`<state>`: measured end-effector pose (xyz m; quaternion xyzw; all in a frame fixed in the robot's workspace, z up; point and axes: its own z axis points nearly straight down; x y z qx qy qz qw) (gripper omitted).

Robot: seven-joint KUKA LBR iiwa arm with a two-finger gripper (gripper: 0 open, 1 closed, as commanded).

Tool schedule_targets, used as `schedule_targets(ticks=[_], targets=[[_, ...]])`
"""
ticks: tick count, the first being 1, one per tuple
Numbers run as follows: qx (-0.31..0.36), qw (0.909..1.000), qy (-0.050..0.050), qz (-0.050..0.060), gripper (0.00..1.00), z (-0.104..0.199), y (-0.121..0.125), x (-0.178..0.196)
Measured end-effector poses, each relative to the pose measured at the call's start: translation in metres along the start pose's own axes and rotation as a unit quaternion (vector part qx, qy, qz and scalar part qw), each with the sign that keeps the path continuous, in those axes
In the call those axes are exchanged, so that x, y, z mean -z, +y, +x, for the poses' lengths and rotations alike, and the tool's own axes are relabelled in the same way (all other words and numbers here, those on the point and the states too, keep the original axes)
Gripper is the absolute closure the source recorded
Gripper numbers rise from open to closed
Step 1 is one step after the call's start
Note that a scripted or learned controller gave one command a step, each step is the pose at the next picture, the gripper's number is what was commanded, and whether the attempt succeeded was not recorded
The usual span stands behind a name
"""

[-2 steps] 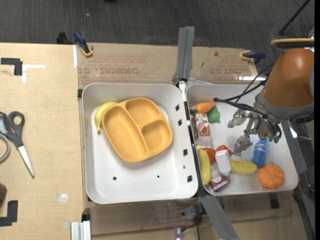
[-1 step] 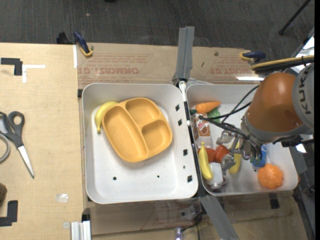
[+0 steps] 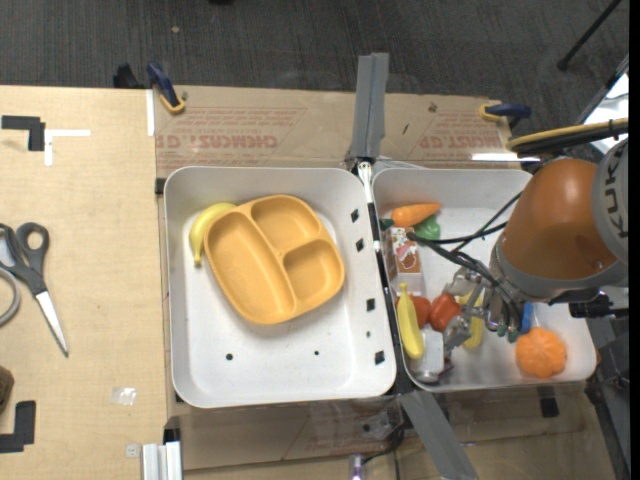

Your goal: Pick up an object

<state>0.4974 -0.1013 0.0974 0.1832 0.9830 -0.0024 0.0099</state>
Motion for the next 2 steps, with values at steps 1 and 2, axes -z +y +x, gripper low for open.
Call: schedule_targets(ticks=[1,2], targets=[[0.002,1.0000,0.002,0.000,1.00,0.001,0.001,0.008],[-0.253,0.9675,0.009,0.003,1.00,0.027,0.031,0.162]])
